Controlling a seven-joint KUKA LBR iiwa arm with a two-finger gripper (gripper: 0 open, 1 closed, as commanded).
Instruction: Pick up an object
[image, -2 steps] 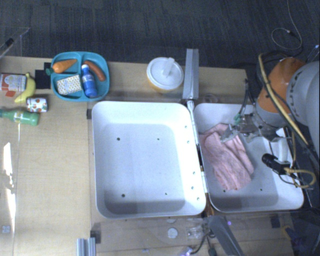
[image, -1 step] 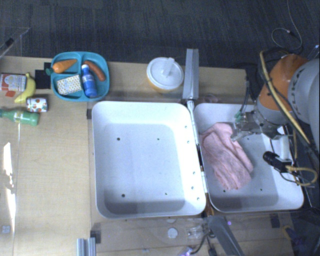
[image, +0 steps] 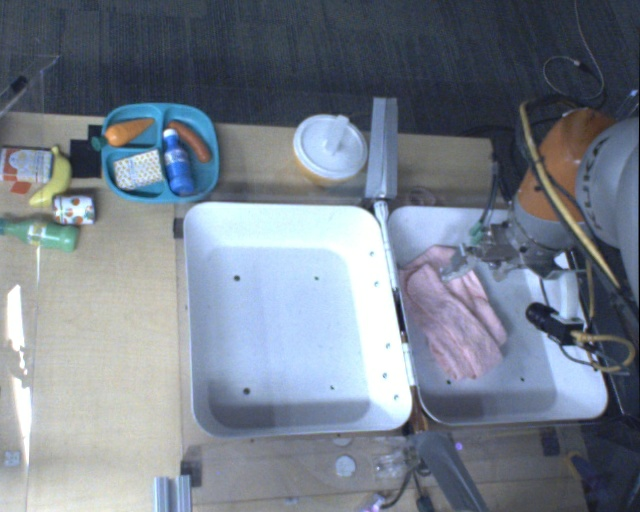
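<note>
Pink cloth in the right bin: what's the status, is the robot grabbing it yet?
End effector at the pink cloth's upper edge, grip unclear. Cloth lying crumpled in the right bin, not lifted. Nothing blocking it.

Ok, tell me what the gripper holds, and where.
Cannot be told: the gripper sits at the pink cloth's top edge, grip unclear.

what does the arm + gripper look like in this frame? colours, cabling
Arm: grey rounded casing, with an orange band above the wrist. Yellow and black cables loop along its outside. Gripper: small, metal-grey with dark parts, a touch of green on it. A black stub with cables hangs below it.
</note>
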